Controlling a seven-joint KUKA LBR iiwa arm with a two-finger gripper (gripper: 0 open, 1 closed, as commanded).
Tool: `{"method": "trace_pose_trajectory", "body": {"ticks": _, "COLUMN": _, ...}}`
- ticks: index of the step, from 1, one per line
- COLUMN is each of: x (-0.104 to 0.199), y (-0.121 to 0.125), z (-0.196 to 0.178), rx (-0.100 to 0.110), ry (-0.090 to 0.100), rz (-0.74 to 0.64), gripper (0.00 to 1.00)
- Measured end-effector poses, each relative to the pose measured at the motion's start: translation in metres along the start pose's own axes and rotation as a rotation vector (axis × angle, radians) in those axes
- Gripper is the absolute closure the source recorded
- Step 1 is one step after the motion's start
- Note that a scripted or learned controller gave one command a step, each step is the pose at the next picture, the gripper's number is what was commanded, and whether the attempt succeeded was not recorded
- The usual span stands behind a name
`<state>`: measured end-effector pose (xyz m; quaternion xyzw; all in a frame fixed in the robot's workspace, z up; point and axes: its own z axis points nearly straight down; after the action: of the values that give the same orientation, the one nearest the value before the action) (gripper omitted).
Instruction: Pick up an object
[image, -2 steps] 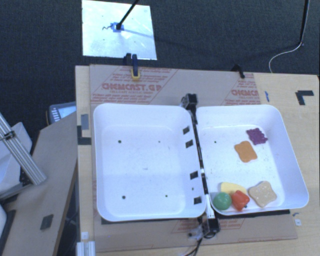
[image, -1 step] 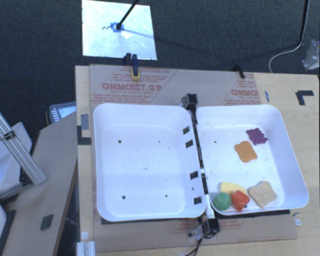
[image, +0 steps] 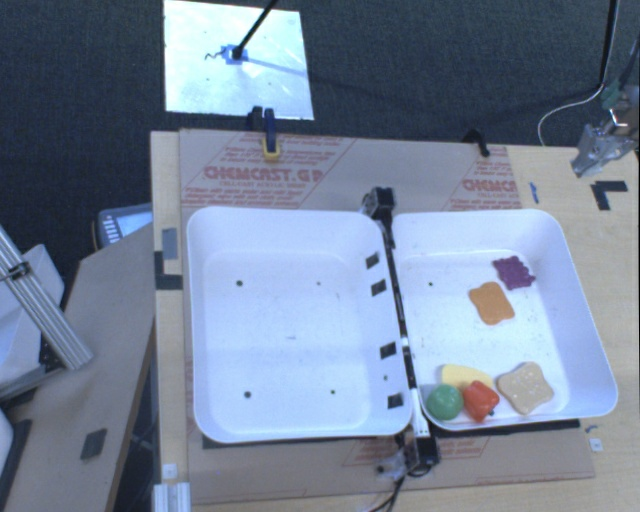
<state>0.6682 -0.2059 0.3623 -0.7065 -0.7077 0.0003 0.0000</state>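
Looking down at a slant, the camera view takes in a table (image: 560, 180) carrying two shallow white bins side by side on a sheet of printed cardboard (image: 300, 170). All the pickable things lie in the right bin (image: 575, 300). A purple piece (image: 513, 271) sits toward its far right part, with a flat orange piece (image: 491, 302) just beside it on the near side. Along the near wall a green ball (image: 444, 402) and a red object (image: 481, 400) touch each other, a yellow piece (image: 465, 376) lies just behind them, and a tan toast-shaped slice (image: 525, 387) rests to their right. The left bin (image: 200, 300) shows its white floor. At the far right edge, above the table's corner, a grey metal part that seems to be the tool (image: 603, 148) hangs well apart from the bins; whether it is spread or pressed together I cannot tell.
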Motion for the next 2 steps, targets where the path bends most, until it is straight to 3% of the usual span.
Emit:
{"method": "trace_pose_trajectory", "body": {"ticks": 1, "x": 0.017, "y": 0.0, "z": -0.184, "rx": -0.02, "ry": -0.005, "rz": -0.005, "gripper": 1.0}}
{"method": "trace_pose_trajectory", "body": {"ticks": 2, "x": -0.001, "y": 0.0, "z": -0.077, "rx": 0.004, "ry": 0.001, "rz": 0.001, "gripper": 1.0}}
